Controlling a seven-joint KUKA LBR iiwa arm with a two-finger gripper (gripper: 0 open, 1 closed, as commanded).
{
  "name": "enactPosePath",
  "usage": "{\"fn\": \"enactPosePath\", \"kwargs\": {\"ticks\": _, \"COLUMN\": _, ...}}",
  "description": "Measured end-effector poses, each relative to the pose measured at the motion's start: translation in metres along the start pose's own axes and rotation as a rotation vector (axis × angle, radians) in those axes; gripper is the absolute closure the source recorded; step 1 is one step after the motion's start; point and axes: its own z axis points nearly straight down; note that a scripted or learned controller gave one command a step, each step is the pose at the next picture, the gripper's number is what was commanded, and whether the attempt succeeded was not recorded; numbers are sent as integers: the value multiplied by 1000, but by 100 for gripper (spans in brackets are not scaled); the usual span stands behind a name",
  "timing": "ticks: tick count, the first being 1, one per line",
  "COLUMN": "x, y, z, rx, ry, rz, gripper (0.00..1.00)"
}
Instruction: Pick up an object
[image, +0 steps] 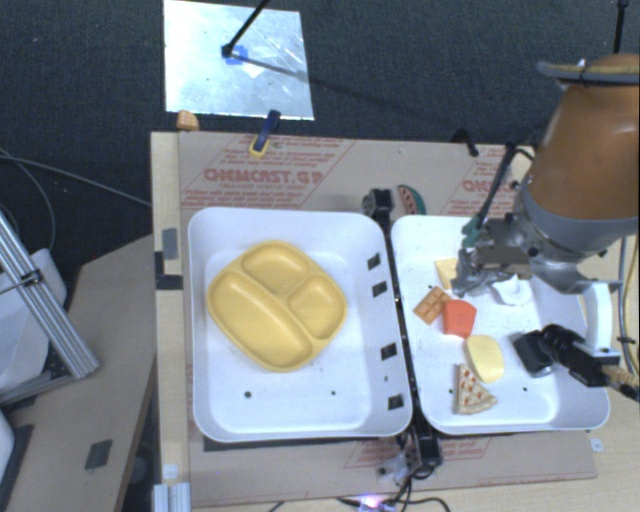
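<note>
My gripper hangs low over the upper left part of the right bin, with the grey and orange arm reaching in from the right. A pale yellow wedge lies right beside it on the left. Just below it are a small brown waffle piece and a red-orange block. Further toward the front lie a pale yellow oval and a pizza slice. A white piece shows to the right of the gripper, partly under the arm.
The left bin holds a yellow divided plate. A ridge with black clips separates the two bins. Behind the bins, on the cardboard, lie a blue and yellow tool and a small dark item.
</note>
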Motion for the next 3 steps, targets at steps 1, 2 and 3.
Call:
{"fn": "enactPosePath", "kwargs": {"ticks": 1, "x": 60, "y": -1, "z": -17, "rx": 0, "ry": 3, "rz": -13, "gripper": 100}}
{"fn": "enactPosePath", "kwargs": {"ticks": 2, "x": -3, "y": 0, "z": -85, "rx": -7, "ry": 0, "rz": 1, "gripper": 100}}
{"fn": "enactPosePath", "kwargs": {"ticks": 3, "x": -7, "y": 0, "z": -54, "rx": 2, "ry": 1, "rz": -3, "gripper": 100}}
